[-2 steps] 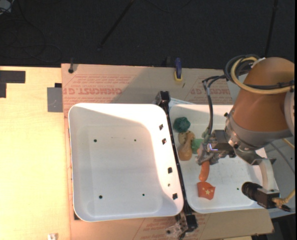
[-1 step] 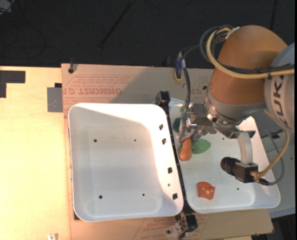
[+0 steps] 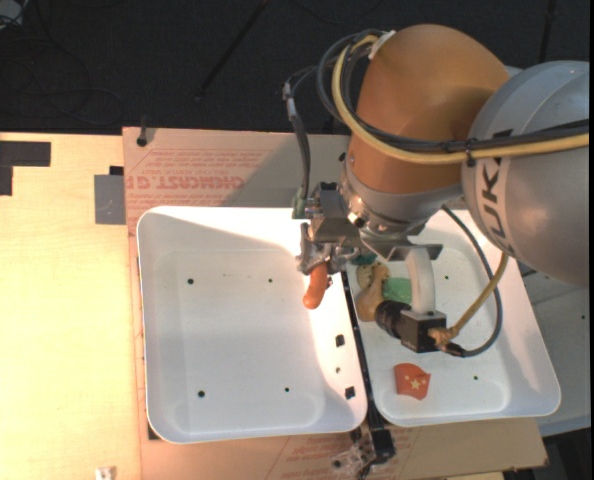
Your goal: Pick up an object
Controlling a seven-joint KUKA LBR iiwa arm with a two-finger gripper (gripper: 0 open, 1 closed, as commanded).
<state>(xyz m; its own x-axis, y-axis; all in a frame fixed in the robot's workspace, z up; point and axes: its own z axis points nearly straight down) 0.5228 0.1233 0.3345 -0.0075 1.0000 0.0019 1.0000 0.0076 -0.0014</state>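
My gripper point(image 3: 318, 260) hangs over the divide between the two bins, under the orange wrist band. An orange, carrot-shaped object point(image 3: 317, 288) sticks down from between its fingers, tilted, just above the right edge of the left bin point(image 3: 227, 368). The fingers are shut on its upper end. A small red object point(image 3: 411, 380) lies in the right bin point(image 3: 517, 388) near its front. A green object point(image 3: 398, 290) and a tan object point(image 3: 369, 286) lie in the right bin, partly hidden by the arm.
A black fitting with a cable point(image 3: 412, 326) hangs from the wrist over the right bin. The big grey arm body point(image 3: 537, 168) covers the right bin's far side. A cardboard sheet point(image 3: 207, 173) lies under both bins.
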